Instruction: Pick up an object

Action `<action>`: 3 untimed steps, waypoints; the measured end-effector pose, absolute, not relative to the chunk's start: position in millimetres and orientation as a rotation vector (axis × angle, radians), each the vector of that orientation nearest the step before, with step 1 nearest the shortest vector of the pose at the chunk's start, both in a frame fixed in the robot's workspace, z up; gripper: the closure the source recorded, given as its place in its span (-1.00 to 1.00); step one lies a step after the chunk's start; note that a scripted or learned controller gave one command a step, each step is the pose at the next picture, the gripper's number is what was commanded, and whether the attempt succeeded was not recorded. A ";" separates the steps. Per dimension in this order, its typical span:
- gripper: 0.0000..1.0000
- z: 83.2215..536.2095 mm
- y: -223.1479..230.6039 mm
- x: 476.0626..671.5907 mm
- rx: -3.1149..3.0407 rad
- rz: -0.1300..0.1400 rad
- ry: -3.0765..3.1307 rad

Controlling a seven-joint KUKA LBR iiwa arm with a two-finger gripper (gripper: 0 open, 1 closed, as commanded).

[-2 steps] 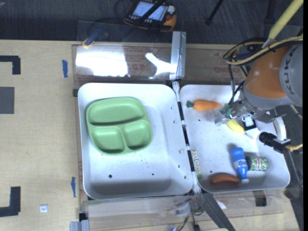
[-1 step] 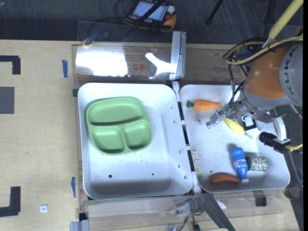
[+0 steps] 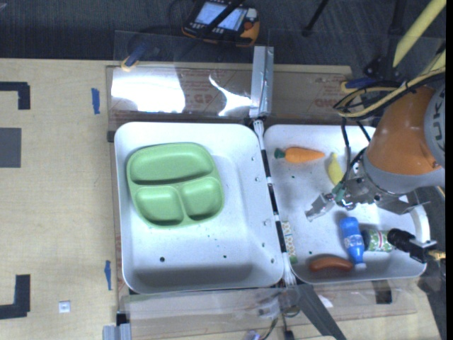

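camera view: single overhead slant, both bins in shot
left bin [image 3: 141, 261]: white, shallow, a few dark specks on the floor
green tray [image 3: 175, 183]: three-compartment plate lying flat in the left bin's upper-left part, compartments bare
right bin [image 3: 301, 239]: white, touching the left bin along the centre divider
arm [image 3: 403, 140]: grey with orange band, enters from the right and sits over the right bin's upper-right area, hiding the bin floor under it
gripper [image 3: 327, 202]: low in the middle of the right bin, pointing left toward the divider; fingers look slightly parted, nothing seen between them
carrot [image 3: 303, 155]: orange toy with green tip, lying flat near the right bin's top edge, up-left of the gripper, apart from it
banana [image 3: 334, 168]: yellow, just right of the carrot, partly tucked under the wrist, near the gripper but contact unclear
blue bottle [image 3: 352, 238]: lying below-right of the gripper, close but not touching the fingers
green-label bottle [image 3: 379, 241]: clear, lying just right of the blue bottle, touching or nearly so
sausage [image 3: 330, 263]: brown-red, lying along the right bin's bottom edge, just below-left of the blue bottle
pendant [image 3: 219, 18]: handheld controller with lit screen on the dark floor beyond the bench
blue tape [image 3: 95, 100]: small marks on the wooden bench left of the bins
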State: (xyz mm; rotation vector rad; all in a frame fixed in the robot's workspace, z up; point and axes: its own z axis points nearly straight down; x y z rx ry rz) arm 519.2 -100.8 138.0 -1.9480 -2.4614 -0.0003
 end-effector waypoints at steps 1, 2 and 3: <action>-1.00 102.4 -167.4 560.3 -1.872 -0.007 -2.520; -1.00 86.5 -186.8 658.2 -1.721 -0.002 -2.631; 1.00 98.0 -185.5 660.0 -1.720 -0.003 -2.638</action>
